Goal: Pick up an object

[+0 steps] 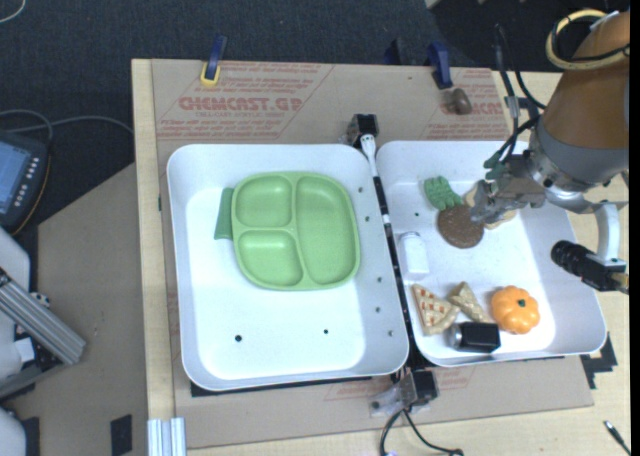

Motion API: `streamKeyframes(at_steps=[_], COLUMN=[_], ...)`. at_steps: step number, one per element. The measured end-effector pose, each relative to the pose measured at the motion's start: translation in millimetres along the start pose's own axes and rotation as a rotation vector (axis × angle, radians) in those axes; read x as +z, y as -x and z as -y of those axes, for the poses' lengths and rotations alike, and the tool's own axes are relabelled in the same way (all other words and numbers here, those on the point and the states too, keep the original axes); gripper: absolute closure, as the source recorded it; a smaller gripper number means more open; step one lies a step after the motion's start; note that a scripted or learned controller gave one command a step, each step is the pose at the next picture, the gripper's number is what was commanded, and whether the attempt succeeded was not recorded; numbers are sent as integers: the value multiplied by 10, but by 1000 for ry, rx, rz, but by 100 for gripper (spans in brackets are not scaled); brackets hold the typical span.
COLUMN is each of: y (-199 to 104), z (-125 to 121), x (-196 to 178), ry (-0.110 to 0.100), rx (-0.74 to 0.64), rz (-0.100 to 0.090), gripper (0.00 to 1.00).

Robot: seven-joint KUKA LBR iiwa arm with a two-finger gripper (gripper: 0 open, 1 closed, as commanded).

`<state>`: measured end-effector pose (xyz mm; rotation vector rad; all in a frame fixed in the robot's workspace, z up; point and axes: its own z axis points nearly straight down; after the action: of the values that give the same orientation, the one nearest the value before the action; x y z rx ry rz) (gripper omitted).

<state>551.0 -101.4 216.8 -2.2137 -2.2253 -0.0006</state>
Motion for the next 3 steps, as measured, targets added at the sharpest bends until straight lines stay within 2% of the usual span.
streamKeyframes(at_steps=[1,2,3], y=[-436,-1046,-1522], z=[-61,-185,-363], x=[-73,-126,-94], ry=[4,5,5], rx=[1,0,0], rz=[2,2,2], gripper=[100,100,100])
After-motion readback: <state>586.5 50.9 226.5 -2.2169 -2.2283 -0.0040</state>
